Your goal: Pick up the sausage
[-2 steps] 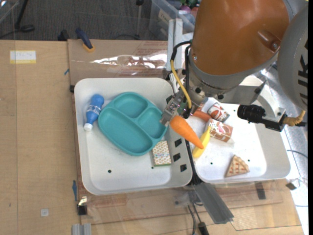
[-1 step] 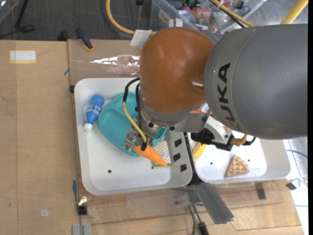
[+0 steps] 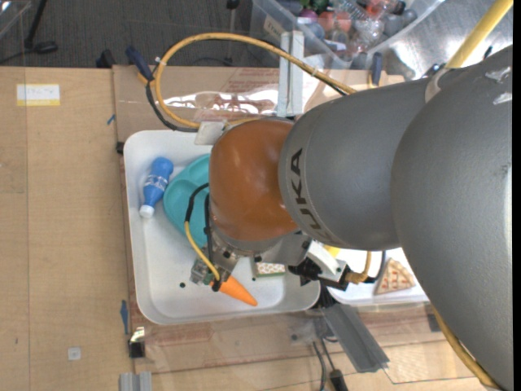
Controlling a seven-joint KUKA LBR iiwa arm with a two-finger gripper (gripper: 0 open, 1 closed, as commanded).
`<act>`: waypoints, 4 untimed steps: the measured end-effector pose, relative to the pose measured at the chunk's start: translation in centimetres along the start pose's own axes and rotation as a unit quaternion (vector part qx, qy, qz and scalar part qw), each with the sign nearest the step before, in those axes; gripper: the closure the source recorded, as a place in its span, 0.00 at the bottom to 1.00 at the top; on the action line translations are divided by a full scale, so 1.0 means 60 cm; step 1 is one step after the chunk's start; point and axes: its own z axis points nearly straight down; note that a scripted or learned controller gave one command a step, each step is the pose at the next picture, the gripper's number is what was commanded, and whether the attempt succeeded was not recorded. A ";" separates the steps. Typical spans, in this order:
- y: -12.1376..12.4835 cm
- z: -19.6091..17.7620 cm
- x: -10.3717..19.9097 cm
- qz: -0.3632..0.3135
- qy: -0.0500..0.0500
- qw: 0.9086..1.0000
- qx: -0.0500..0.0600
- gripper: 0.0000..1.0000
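Reaching in from the right with the grey arm with its orange band (image 3: 244, 186), low over the left shallow white bin (image 3: 145, 251) on the table. Jaws down near the front part of that bin, just beside the orange carrot-shaped toy (image 3: 238, 292). Cannot tell whether open, closed or gripping anything (too dark and too much covered by the wrist).

Cannot tell either where the sausage lies. Probably hidden under the arm, somewhere in the middle of the left bin, but only a guess. Against the bin's left wall, a blue plastic bottle with a white cap (image 3: 155, 184), and touching it or just beside it a teal rounded object (image 3: 181, 198). In the right shallow white bin (image 3: 362, 297), a flat pizza-slice toy (image 3: 396, 277).

Judged as the approach or the grasp step, with no lift yet to confirm.

Possible troubles from here:
- Closing on the carrot toy instead of the sausage, because of how near the carrot lies to the jaws.
- Closing on nothing, or pinching only one end, if lined up badly over a round thing that rolls away easily on the smooth bin floor.
- Pushing the teal object or the bottle with the wide wrist while moving, and so shifting the target.
- Catching the loose yellow cable (image 3: 194, 247) hanging at the wrist (close to the jaws) on a toy.
- Pressing too deep and jamming against the bin floor.
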 end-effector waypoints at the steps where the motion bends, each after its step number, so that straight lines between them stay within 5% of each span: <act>1: -0.103 -0.090 -0.071 0.007 -0.001 1.000 -0.001 1.00; 2: -0.215 -0.124 -0.145 -0.142 -0.002 0.990 -0.001 1.00; 3: -0.161 -0.233 -0.108 -0.139 -0.002 0.990 -0.001 1.00; 4: -0.057 -0.273 -0.072 -0.141 -0.002 0.990 -0.002 1.00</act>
